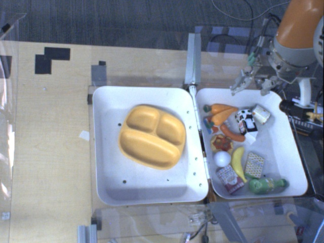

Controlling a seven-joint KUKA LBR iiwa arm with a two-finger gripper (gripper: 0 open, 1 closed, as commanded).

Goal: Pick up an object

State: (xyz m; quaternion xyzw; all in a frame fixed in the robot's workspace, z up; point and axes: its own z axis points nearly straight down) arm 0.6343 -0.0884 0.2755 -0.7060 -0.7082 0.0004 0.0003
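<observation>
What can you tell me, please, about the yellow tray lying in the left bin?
The yellow tray looks like moulded plastic, smooth and slightly glossy, with rounded corners. Raised sections show on it: two smaller ones side by side at the far end and one long one at the near end, so it seems to lie upside down. It sits turned at a slant near the middle of the left bin, alone, clear of the walls.

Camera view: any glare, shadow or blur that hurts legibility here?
Camera view: lighting is even and soft; the yellow tray throws only a faint shadow in the left bin. The small items in the right bin look slightly soft, and the gripper is indistinct against the bench edge.
</observation>
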